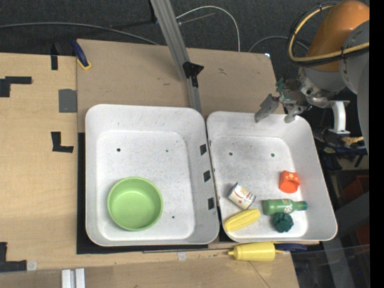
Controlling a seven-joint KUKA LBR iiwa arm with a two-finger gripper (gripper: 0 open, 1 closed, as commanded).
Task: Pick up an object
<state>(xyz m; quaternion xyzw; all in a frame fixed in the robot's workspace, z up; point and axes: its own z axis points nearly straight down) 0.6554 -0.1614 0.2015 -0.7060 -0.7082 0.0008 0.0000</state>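
Right bin (312,161): holds orange piece (289,182), small can (242,195), green bottle (284,207), corn cob (242,220), dark green lump (282,222) (all bunched at its near end).
Yellow bottle (254,252): just outside its near rim.
Green bowl (135,203): left of it, in the other bin.
My gripper (276,111): over its far rim, fingers spread, nothing between them, well apart from the objects.

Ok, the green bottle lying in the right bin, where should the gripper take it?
Grip the green bottle across its body, coming straight down. It lies on its side, long axis left-right, so the fingers should close front-to-back. The dark green piece sits close on its near side, leaving little finger room there.
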